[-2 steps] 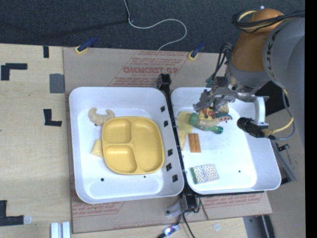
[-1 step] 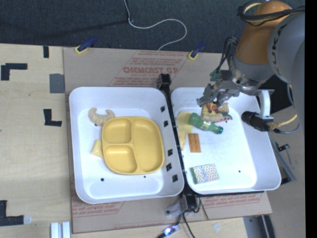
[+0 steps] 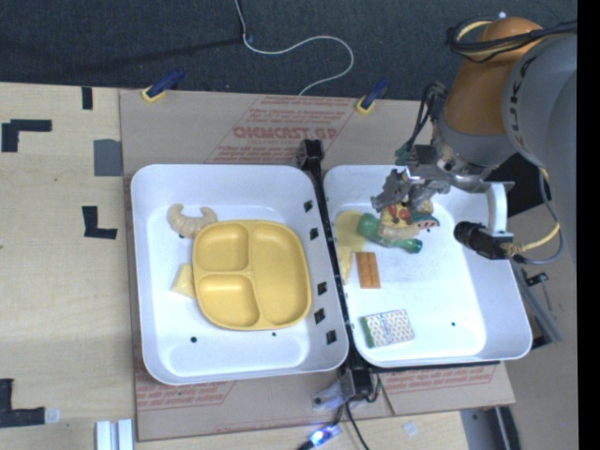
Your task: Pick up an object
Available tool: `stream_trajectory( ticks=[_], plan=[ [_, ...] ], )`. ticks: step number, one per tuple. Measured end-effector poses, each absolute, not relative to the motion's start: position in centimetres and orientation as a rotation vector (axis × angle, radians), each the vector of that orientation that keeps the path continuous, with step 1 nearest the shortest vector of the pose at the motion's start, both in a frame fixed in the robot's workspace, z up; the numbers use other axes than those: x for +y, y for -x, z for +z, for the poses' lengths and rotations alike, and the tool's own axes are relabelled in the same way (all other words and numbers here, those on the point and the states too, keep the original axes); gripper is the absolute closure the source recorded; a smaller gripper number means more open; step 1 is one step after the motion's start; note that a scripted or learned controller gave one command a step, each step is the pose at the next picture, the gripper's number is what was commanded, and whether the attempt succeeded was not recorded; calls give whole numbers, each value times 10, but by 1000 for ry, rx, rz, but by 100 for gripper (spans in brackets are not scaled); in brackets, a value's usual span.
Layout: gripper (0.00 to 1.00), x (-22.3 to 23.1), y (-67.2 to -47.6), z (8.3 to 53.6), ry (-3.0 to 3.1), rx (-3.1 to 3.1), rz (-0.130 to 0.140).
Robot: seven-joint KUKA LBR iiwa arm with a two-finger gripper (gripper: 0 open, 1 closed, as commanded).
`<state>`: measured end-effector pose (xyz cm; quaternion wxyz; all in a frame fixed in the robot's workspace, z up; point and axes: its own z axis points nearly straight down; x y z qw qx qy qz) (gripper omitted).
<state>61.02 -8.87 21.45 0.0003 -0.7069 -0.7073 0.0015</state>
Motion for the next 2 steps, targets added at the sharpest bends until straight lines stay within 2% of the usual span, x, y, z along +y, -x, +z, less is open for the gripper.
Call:
stream_trajectory(
  ticks=[1,2],
  plan=[
    [100,-75,-612,220,2219,-2223,2],
    [100,-94,-612,229,2222,-2221,2]
  ],
)
